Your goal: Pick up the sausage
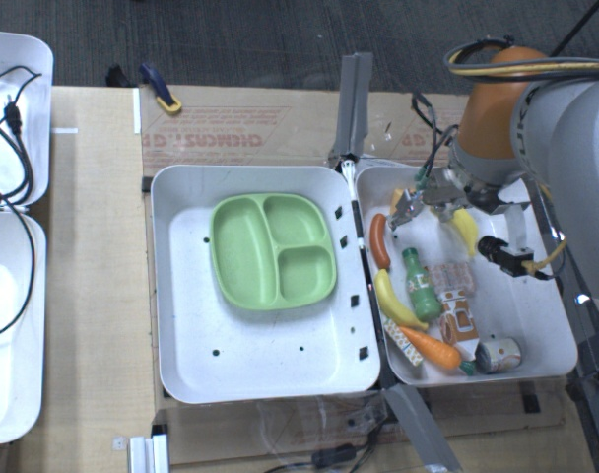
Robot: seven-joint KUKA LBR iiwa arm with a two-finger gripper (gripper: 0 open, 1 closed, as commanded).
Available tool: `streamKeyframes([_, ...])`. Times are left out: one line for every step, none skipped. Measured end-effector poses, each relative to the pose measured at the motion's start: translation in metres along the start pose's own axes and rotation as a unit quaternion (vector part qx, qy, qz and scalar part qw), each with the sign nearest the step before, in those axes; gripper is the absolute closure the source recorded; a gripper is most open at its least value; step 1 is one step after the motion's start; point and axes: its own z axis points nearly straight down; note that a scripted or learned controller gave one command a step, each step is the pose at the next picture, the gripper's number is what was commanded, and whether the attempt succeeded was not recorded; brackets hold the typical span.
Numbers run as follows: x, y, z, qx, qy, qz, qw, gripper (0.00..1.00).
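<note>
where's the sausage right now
The sausage lies in the right bin, against its left wall, just above the banana and left of the green bottle. The claw hovers just above and to its right.

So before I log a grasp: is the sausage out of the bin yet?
No, in the bin. The sausage lies by the right bin's left wall, with the gripper just above and right of it.

You see a red-orange sausage (379, 240), a yellow banana (395, 302), a green bottle (419, 284), an orange carrot (435, 350) and a pale green plate (273, 251) in white bins (181, 353).
</note>
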Motion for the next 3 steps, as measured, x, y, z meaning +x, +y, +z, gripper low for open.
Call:
streamKeyframes([-0.006,0.009,-0.005,-0.003,0.000,-0.030,0.9996,0.00])
streamKeyframes([-0.001,-0.004,0.007,-0.002,0.000,-0.161,0.9869,0.00])
streamKeyframes([-0.040,0.005,-0.039,-0.004,-0.001,-0.271,0.9627,0.00])
